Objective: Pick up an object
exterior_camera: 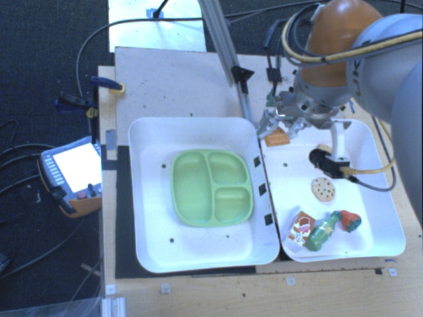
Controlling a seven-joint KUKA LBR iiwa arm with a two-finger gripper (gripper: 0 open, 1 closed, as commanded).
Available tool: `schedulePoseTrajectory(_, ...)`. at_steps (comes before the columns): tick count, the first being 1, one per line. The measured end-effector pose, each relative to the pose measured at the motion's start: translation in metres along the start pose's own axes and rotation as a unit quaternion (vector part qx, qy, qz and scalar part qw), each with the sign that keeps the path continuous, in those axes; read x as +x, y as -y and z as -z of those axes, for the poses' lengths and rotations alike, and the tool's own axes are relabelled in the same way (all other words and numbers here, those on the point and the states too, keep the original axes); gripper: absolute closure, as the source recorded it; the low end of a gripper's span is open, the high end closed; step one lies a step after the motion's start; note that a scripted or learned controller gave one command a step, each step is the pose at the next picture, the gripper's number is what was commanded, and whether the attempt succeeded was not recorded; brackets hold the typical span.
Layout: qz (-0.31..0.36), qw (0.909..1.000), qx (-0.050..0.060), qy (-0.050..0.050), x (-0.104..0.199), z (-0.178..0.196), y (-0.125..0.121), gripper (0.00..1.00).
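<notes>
**Arm hanging over the right bin's back left corner**

You are looking down on a bench (178,84) with two white bins sitting side by side. The left bin (149,197) is holding a green tray (211,187) with three sections. The tray is lying flat in the middle of that bin.

The arm (377,51) is reaching in from the right side. Its orange band (337,28) is showing near the top. The gripper (281,123) is hanging over the back left corner of the right bin (377,197), close to the wall where the two bins are meeting. You cannot tell if the jaws are open or closed, because the wrist is hiding them.

A small orange block (277,138) is lying right under the gripper, near that same back left corner. You cannot tell if the gripper is touching it.

More things are lying in the right bin. A round cookie (323,189) with dark spots is sitting near the middle. A red and white box (301,228) is lying by the front edge, near the left wall. A green bottle (320,235) is lying just beside the box, and they look like they are touching. A red and green toy (349,220) is sitting at the bottle's other end.

A black part with a yellow cable (370,172) is hanging over the bin, behind the cookie.
</notes>
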State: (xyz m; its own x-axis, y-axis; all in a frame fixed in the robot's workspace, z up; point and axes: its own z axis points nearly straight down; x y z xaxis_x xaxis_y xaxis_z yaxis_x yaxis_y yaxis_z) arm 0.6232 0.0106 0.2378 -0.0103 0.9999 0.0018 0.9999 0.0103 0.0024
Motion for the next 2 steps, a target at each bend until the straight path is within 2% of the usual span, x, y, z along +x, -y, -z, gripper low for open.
schedulePoseTrajectory(2, 0.000, 1.0000, 0.000, 0.000, 0.093, 0.003, 0.000, 1.00)
